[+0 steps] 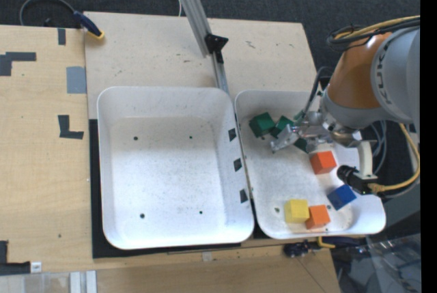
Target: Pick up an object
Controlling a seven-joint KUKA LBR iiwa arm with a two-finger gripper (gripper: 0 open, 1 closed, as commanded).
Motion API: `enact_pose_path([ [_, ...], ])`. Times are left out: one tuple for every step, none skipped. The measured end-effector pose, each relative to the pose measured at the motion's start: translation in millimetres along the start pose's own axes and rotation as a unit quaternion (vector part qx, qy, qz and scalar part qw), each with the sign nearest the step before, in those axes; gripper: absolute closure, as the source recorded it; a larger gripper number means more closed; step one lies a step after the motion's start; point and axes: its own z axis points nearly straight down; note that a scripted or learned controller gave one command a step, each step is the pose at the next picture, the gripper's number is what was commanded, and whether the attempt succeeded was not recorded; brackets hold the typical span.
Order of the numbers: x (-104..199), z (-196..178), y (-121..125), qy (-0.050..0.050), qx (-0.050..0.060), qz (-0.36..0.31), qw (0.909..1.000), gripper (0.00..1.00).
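In the right bin (pixel 273 179) lie several small blocks. A dark green block (pixel 261 125) sits near the bin's upper left, with a second green piece (pixel 282 126) just right of it. My gripper (pixel 288 138) reaches in from the right and is low over this green piece, touching or nearly touching it. Whether the piece is held cannot be made out. An orange block (pixel 323 162) lies just below and to the right of the gripper. Further toward the front are a blue block (pixel 341 197), a yellow block (pixel 296 210) and another orange block (pixel 317 216).
The left bin (pixel 167 165) stands beside the right one, sharing a raised rim in the middle. A slanted metal rail (pixel 194 8) comes down from the top to the bins' junction. The arm's orange band (pixel 355 80) and cables (pixel 389 179) overhang the right bin's right side.
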Motion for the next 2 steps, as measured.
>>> enact_pose_path([
  [1, 54, -2, 0.0, 0.0, 0.0, 1.0, 0.0],
  [2, 41, 0, 0.0, -0.002, -0.001, 1.0, 1.0],
])
